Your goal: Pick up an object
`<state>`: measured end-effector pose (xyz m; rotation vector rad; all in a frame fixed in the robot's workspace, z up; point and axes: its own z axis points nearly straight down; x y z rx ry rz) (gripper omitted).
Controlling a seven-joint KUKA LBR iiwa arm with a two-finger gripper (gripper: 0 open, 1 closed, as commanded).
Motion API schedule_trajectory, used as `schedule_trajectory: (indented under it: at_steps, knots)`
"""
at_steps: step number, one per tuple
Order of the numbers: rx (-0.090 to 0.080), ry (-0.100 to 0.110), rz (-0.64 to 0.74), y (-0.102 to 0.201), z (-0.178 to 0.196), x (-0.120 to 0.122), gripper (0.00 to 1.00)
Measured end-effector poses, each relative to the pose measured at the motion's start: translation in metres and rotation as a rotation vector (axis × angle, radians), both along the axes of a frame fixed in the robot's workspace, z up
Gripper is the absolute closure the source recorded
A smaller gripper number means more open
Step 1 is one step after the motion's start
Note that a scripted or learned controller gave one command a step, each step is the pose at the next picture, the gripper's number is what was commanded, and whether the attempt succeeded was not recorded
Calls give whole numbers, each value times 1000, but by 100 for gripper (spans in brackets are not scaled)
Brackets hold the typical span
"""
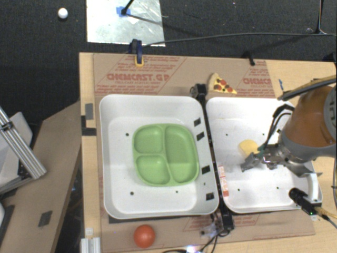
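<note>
A small yellow object (248, 146) lies in the right bin (231, 120), left of the bin's middle. My gripper (249, 163) hangs low over that bin, just in front of and beside the yellow object, with the orange-banded wrist behind it at the right. I cannot tell whether it touches the object. A green divided plate (165, 154) rests in the middle of the left bin (116, 120).
A toy pizza slice (222, 84) lies on the bench behind the bins, near the divide. A red ball (144, 235) sits on the bench in front of the left bin. A white ball (63, 13) lies far back left on the dark floor.
</note>
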<state>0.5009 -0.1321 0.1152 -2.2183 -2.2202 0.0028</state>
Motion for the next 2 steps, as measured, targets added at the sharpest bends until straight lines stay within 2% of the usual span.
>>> schedule_trajectory:
  at_steps: [1, 2]
  knots:
    - [0, -2, 0, 0, -32, 0, 0]
    - [-1, -6, 1, 0, -20, 2, 100]
